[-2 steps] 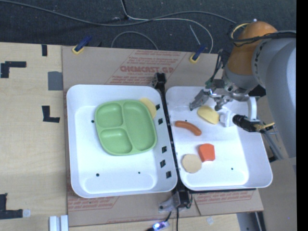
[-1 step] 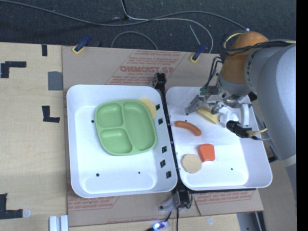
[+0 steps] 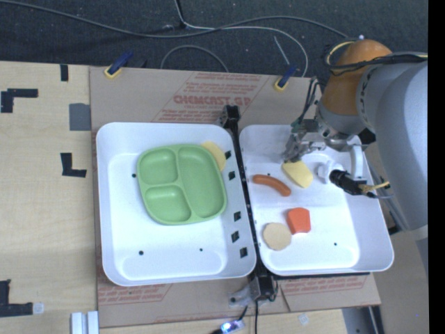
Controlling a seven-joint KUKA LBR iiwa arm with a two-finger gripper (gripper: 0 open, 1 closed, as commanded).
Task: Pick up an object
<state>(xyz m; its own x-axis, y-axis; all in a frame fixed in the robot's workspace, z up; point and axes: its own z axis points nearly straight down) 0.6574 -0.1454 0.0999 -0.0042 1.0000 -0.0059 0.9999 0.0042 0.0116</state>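
On my feed, the left bin [image 3: 111, 207] carries a green divided tray [image 3: 182, 184], lying flat, with a pale yellow piece [image 3: 217, 154] tucked at its upper right corner, partly covered by the tray's edge. Black clips run down the seam between the bins. In the right bin [image 3: 361, 245] I see a brown sausage [image 3: 271, 184] near the seam, a round tan disc [image 3: 277, 236] below it, and an orange block [image 3: 299, 220] just beside the disc. A yellow wedge [image 3: 298, 173] lies right under the gripper [image 3: 304, 145], which hangs at the bin's upper part. Whether it touches the wedge I cannot tell; the wrist and cabling hide the tips, so their opening is unreadable too. The arm is cut off at the right edge. Cardboard covers the worktop [image 3: 42, 186] beneath both bins.
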